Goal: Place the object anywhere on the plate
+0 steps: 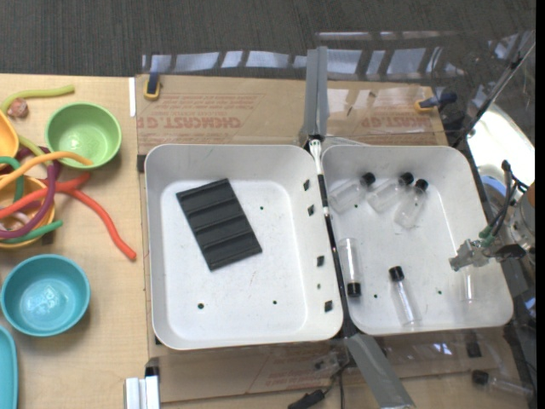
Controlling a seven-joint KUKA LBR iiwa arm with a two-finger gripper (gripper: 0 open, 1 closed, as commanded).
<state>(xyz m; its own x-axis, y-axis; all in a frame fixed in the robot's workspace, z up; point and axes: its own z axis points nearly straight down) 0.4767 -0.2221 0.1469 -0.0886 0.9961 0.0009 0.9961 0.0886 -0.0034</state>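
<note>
A black ridged plate (218, 223) lies at a slant in the left white bin (170, 313). Several clear vials with black caps lie in the right white bin (490, 313): one along its left wall (348, 262), one near the front (402, 298), and a cluster at the back (407, 203). My gripper (471, 253) hangs low over the right bin's right side, reaching in from the right edge. A clear vial (467, 289) lies just below it, apart from it. Nothing shows held in the gripper.
On the wooden table to the left stand a green bowl (83, 135), a teal bowl (44, 295) and a tangle of coloured rubbery strips (51, 186). Cardboard (221, 113) lies under the bins. A metal divider (317, 92) runs between them at the back.
</note>
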